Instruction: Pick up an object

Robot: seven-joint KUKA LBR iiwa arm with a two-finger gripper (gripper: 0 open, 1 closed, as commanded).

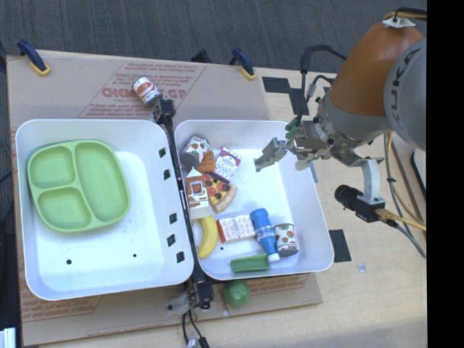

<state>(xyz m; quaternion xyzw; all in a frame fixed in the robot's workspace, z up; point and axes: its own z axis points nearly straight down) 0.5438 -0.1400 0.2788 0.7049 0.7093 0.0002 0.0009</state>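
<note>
Hovering gripper (267, 158) over right bin (308, 187), toward 1 o'clock of bin floor; fingers' spread impossible to tell. Nothing seen grasped. Nearest candidates: blue bottle (264, 232) at 6 o'clock of gripper, small carton (228, 164) at 9 o'clock. Best bet: descend square over isolated bottle, avoiding crowded pile.

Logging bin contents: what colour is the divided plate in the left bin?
Light green, plain; the divided plate shows clearly in the camera view.
</note>
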